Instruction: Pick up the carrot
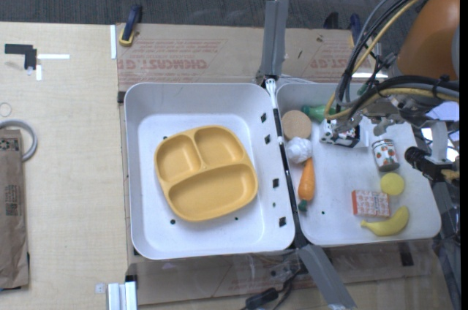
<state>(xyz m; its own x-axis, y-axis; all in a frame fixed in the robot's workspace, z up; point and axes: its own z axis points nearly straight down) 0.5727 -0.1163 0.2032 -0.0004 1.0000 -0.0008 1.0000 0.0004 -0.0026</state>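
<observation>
- The carrot (306, 180) lies in the right bin (420, 224), close against that bin's left wall; it points roughly up and down the view, tilted a little, with its green end at the bottom.
- Just above the carrot sits a small white crumpled thing (298, 149), touching or nearly touching the carrot's upper end; above that rests a tan round object (296, 123), and a green item (316, 112) lies just beside it near the far wall.
- The tool (342, 134) hangs over the upper middle of the right bin, to the right of the tan round object and apart from the carrot; whether it is open or closed cannot be told from this slant, and nothing is seen in its grip.
- Further right in the same bin stand a small can (383, 153) and a yellow lemon (393, 183); a red and white box (371, 203) and a banana (387, 221) lie nearer the front edge.
- The left bin (139, 155) holds a yellow divided plate (206, 172) with three compartments, roughly centred.
- The arm's orange band (431, 31) and black and yellow cables (380, 31) show at the upper right; a brown paper bag (13, 206) lies on the bench (66, 155) at the far left.
</observation>
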